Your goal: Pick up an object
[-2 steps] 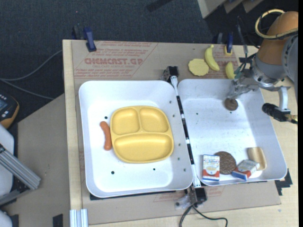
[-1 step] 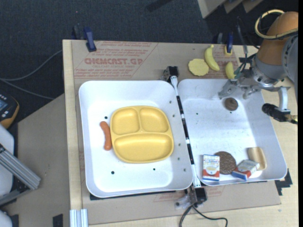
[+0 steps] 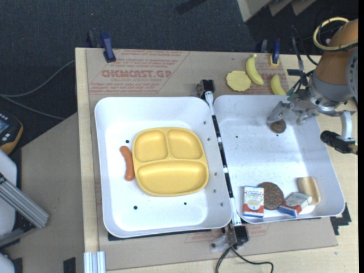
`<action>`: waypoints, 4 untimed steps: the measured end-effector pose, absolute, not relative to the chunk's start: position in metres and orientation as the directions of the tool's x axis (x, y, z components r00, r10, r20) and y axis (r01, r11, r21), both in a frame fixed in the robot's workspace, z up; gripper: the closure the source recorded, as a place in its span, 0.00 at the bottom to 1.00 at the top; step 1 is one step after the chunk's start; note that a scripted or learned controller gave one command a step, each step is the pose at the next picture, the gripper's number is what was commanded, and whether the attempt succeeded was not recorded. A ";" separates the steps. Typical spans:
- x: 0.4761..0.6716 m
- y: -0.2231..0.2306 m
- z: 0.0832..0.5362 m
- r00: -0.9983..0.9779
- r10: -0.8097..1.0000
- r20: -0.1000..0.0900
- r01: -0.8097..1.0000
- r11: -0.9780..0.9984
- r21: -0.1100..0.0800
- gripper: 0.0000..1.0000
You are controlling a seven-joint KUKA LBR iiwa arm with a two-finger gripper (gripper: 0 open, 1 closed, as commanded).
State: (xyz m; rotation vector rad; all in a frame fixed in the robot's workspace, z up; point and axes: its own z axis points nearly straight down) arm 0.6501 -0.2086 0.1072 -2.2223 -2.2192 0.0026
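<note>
Reaching in from the right, the grey arm (image 3: pixel 335 78) with its orange band brings the gripper (image 3: pixel 278 120) low over the far part of the right bin (image 3: pixel 267 152), near that bin's back wall. A small dark round shape sits right at the gripper's tip, but whether it is a part of the tool or a separate object cannot be told, and the state of the pincer cannot be told either.

The loose objects in this bin are gathered along its near edge, well apart from the gripper. A small carton (image 3: pixel 253 201) with a red and white face stands closest to the divider between the bins, its long axis running roughly from near to far. Just beside it, touching or nearly so, lies a brown round patty (image 3: pixel 273 194), flat on the floor. Next comes a little red, white and blue box (image 3: pixel 294 203), tilted, its long axis slanting across the corner. A tan bread-like roll (image 3: pixel 307 189) lies beyond it, pointing from near to far.

In the left bin (image 3: pixel 114 124), a yellow divided plate (image 3: pixel 169 161) rests in the middle, and an orange sausage (image 3: pixel 128 162) lies just beside its left rim, long axis running near to far.

On the bench behind the right bin lie two yellow bananas (image 3: pixel 255 71) and a flat yellow disc (image 3: pixel 238 81).
</note>
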 end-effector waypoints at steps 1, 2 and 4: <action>0.652 -0.208 0.118 -0.001 1.000 -0.002 1.000 0.001 0.003 1.00; 0.651 -0.208 0.117 -0.001 1.000 -0.002 1.000 0.001 0.001 0.00; 0.668 -0.164 0.096 -0.003 1.000 -0.001 1.000 0.003 0.002 1.00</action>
